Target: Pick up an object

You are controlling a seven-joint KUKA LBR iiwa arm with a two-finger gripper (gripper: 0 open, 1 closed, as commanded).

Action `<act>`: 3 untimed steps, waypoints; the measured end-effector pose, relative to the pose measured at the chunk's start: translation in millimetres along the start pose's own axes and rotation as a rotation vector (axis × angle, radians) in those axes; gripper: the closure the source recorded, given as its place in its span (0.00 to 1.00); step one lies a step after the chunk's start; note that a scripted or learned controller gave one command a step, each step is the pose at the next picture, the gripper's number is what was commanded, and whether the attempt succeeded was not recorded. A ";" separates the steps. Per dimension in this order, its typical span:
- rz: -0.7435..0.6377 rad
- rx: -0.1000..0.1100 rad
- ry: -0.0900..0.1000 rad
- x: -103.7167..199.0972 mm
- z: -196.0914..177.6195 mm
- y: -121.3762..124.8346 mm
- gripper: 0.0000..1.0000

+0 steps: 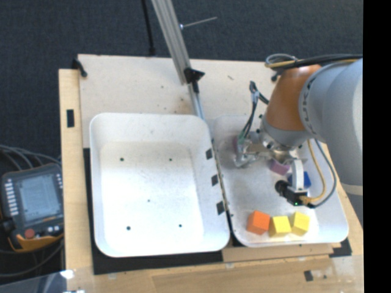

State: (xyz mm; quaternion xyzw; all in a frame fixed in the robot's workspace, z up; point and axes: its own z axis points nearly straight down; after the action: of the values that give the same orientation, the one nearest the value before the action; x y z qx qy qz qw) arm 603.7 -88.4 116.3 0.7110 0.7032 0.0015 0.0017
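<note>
gripper [245, 155] hangs low in the right bin [342, 224], apparently above a purple object [280, 167]; grip unclear.

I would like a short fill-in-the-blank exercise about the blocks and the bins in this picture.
1. The orange block lies in the ____ bin.
2. Beside it lie ____ yellow blocks.
3. The orange block is to the ____ of the yellow ones.
4. The claw hangs over the ____ bin.

Missing words: right; two; left; right

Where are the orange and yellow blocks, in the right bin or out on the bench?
In the right bin: orange block and two yellow blocks sit lined up along its near wall.
</note>
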 end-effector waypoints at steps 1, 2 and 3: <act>-0.001 -0.002 -0.001 0.1 -55.9 -8.2 1.00; -0.014 -0.003 -0.001 5.8 -107.8 -13.2 1.00; -0.015 -0.002 -0.001 4.5 -146.4 -11.6 1.00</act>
State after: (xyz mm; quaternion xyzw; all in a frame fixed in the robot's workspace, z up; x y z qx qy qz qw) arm 591.5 -83.7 262.6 0.7058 0.7084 0.0018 0.0025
